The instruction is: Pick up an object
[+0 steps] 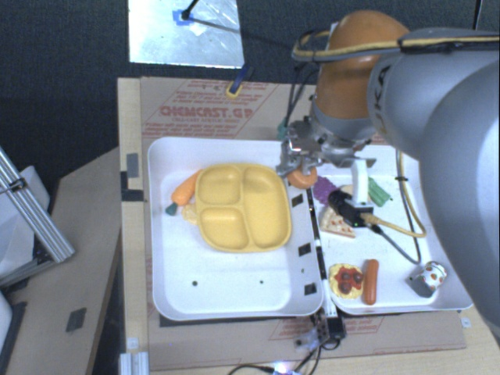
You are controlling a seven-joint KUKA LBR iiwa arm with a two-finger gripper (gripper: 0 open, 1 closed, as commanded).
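The gripper (295, 162) hangs over the divide between the two bins, just above an orange round piece (302, 178) at the top of the right bin (449, 299); whether it is clenched or released cannot be told. The left bin (168, 287) holds a yellow divided plate (238, 208) with a toy carrot (184, 189) touching its left edge. In the right bin lie a pizza slice (338, 225), a green piece (380, 191), a small round pizza (346, 280) and a sausage (370, 280) just beside it. The cardboard (203, 109) under the bins reads "CHEMCAST" in red, followed by letters too blurred to read.
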